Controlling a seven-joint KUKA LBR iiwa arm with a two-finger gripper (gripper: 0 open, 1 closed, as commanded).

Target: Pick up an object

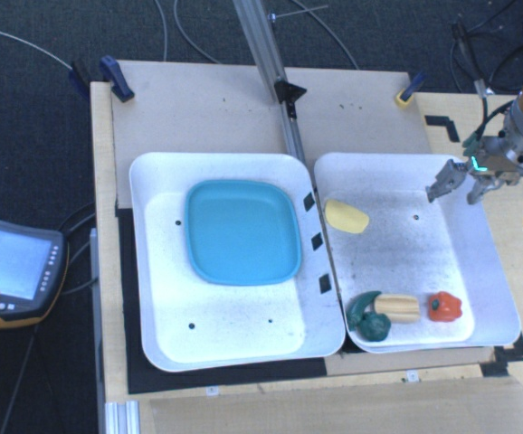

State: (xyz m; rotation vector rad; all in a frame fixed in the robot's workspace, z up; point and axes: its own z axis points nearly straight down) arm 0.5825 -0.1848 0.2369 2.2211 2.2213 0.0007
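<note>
We saw the claw (459, 187) hanging over the right bin (488, 242), up near the bin's two o'clock corner, with its two fingers (442, 186) spread apart and nothing between them. So we judged that the job was at its start: the claw was over the bin but had not yet gone for a thing. The things to pick from lay in that bin. A yellow piece (346, 216) sat at about ten o'clock, near the bin's left wall. A green toy (368, 316), a tan block (397, 307) and a red toy (443, 306) sat in a row along the six o'clock edge, the green one touching the tan one. Next, we thought, the claw had to go over one of them and come down. The left bin (153, 242) held a blue plate (243, 231). The arm was cut off at three o'clock, and the small toys were too tiny for us to name.
</note>
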